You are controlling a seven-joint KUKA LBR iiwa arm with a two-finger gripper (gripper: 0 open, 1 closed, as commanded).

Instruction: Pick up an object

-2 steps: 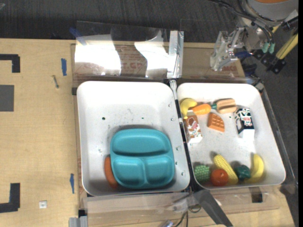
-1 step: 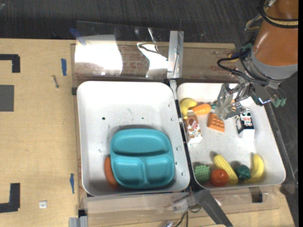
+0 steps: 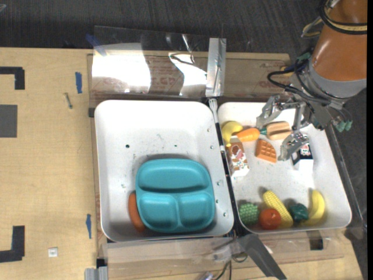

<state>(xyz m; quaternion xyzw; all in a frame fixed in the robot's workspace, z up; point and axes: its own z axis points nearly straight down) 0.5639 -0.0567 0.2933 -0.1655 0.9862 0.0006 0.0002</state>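
My gripper (image 3: pixel 282 129) hangs over the back of the right bin (image 3: pixel 338 182), below the orange-banded wrist at the top right. It is open, its metal fingers (image 3: pixel 270 111) spread wide. A tan bun-like toy (image 3: pixel 278 129) lies between them on the bin floor; I cannot tell whether they touch it. An orange waffle (image 3: pixel 266 151) lies just left of the lower finger. A small black-and-white piece (image 3: pixel 303 152) lies just right of it.
A lemon (image 3: pixel 231 128), carrot (image 3: pixel 248 135) and small carton (image 3: pixel 237 157) lie by the divider. Along the front edge are broccoli (image 3: pixel 249 213), tomato (image 3: pixel 269 219), corn (image 3: pixel 277 206), a dark green piece (image 3: pixel 299 212) and banana (image 3: pixel 316 206). The left bin (image 3: pixel 116 133) holds a teal divided plate (image 3: pixel 175 194).
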